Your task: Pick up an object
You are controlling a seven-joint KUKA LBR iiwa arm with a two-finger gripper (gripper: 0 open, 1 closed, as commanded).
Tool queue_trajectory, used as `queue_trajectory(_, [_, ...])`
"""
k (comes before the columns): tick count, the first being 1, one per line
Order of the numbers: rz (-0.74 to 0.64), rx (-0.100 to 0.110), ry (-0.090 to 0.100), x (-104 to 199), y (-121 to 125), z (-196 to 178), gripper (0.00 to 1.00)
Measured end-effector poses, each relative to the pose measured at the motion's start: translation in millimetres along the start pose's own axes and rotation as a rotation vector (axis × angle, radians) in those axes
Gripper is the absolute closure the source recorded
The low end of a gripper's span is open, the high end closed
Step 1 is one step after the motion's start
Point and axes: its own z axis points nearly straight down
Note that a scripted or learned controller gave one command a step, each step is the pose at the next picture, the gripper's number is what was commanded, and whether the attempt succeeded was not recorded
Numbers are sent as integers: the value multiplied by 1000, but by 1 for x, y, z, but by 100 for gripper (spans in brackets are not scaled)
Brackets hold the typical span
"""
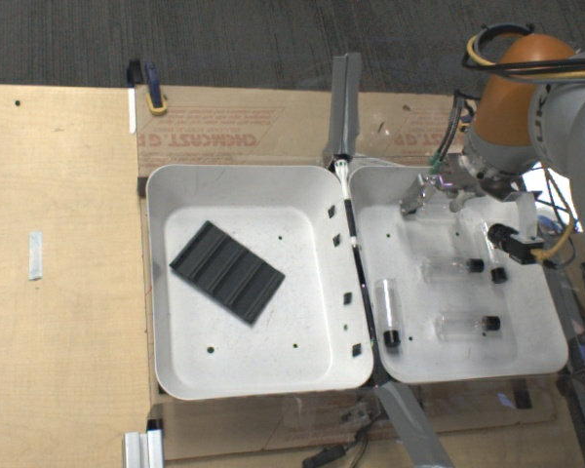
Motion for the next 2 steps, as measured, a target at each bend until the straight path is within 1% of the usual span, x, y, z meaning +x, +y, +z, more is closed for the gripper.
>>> queue_trajectory(1, [-18, 4, 1, -12, 7, 25, 0])
queue_trajectory(2, [-17, 4, 0, -13, 7, 16, 100])
